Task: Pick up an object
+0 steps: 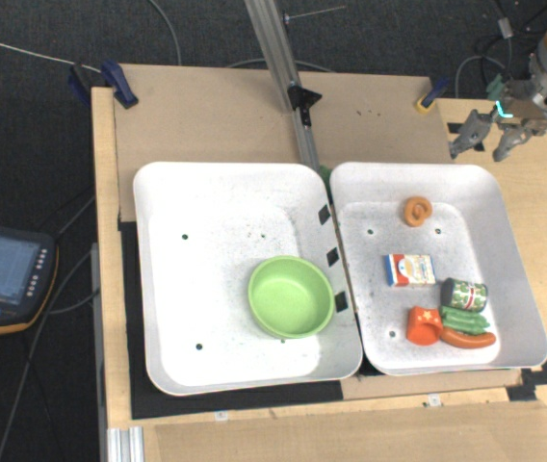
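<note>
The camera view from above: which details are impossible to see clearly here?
- Small white carton: its print is too small to read.
- Green can: label too small to read; it partly hides the red-and-green item beside it.
- Grey arm: cut off by the right edge above the gripper.
- Green plastic bowl: it covers the white left bin floor under it.

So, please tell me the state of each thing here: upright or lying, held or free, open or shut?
gripper: open, holding nothing, above the bench beyond the right bin
green bowl: upright, in the left bin
small carton: lying flat, free
green can: lying on its side
orange cup: tipped on its side
donut: lying flat, apart from the rest
</note>
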You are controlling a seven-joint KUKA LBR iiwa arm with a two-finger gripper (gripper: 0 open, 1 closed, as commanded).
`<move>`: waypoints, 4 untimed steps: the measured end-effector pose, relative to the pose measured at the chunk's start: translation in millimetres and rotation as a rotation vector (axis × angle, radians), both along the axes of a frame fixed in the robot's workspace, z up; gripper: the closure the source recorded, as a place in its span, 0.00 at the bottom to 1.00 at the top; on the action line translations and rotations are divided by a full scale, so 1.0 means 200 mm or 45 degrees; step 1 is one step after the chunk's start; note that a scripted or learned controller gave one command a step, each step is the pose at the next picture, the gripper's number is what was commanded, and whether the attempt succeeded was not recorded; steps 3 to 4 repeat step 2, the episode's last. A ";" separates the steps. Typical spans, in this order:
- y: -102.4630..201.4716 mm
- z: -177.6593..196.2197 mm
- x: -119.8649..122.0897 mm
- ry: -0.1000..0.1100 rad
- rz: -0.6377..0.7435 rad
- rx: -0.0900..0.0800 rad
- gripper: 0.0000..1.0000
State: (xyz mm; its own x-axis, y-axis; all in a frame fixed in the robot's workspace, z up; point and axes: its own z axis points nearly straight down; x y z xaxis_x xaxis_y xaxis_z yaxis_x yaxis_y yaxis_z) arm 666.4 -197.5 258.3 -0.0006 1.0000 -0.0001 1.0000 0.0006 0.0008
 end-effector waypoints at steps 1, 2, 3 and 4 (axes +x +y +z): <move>0.00 0.00 0.00 0.000 0.000 0.000 0.00; 0.03 -0.22 0.02 0.005 0.000 0.001 0.00; 0.03 -0.22 0.02 0.005 0.000 0.001 0.00; 0.03 -0.22 0.02 0.005 0.000 0.001 0.00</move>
